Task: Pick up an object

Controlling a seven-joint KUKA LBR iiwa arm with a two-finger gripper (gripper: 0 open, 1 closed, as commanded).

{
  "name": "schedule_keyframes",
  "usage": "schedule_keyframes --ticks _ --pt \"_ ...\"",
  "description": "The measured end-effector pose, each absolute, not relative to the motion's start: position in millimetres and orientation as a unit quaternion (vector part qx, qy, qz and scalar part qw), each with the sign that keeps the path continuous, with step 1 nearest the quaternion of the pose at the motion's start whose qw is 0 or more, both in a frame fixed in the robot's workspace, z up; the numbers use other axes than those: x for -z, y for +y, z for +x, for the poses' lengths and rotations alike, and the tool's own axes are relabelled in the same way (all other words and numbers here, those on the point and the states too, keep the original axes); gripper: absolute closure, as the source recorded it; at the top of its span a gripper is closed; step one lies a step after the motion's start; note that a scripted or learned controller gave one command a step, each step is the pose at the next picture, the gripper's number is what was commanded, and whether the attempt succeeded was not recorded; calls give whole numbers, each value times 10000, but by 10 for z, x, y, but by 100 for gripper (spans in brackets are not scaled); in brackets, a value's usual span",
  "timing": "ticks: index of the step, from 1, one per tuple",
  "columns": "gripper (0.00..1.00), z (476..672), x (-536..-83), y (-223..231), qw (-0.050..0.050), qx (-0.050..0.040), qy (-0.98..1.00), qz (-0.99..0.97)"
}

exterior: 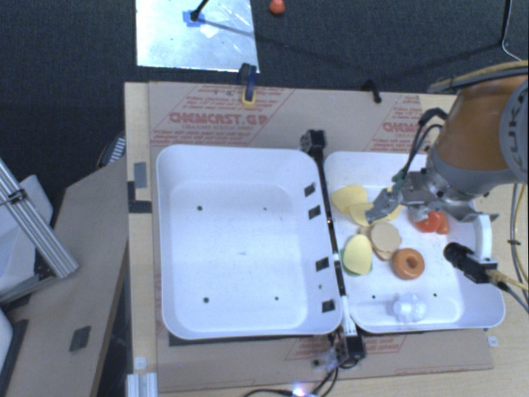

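Currently the bench [207,106] carries two shallow white bins side by side. The left bin [240,238] shows bare floor. The right bin [463,304] holds all the objects. The arm [483,131], grey with an orange band, reaches in from the right and hangs over the upper middle of the right bin.

Gripper [387,207]: low over the object cluster, tip just at the edge of a pale yellow piece [350,197]. Nothing visible between the fingers; whether they stand apart or closed, cannot tell at this resolution.

Objects in the right bin, descending: a yellow rounded piece [358,255] near the divider; a tan disc [385,238] touching it on the right; a brown ring, doughnut-like [407,264], just beside the disc; a red-orange item [431,221], partly under the wrist; a clear, whitish item [408,308] near the front wall, hard to identify.

Progress, as judged: nothing lifted yet. Every object lies on the bin floor. The approach looks well along, with the likeliest target the pale yellow piece. Grasp and lift remain.
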State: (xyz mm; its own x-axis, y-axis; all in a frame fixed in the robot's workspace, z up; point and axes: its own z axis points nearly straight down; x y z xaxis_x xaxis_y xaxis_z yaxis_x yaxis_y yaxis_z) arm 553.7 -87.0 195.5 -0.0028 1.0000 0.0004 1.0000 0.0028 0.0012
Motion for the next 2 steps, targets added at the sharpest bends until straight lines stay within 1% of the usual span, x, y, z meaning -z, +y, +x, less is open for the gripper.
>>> schedule_keyframes --ticks 1,2 --pt "0 4945 -958 -1214 51 -31 7079 7063" --pt "100 4954 -1055 -1210 62 -29 7079 7062"
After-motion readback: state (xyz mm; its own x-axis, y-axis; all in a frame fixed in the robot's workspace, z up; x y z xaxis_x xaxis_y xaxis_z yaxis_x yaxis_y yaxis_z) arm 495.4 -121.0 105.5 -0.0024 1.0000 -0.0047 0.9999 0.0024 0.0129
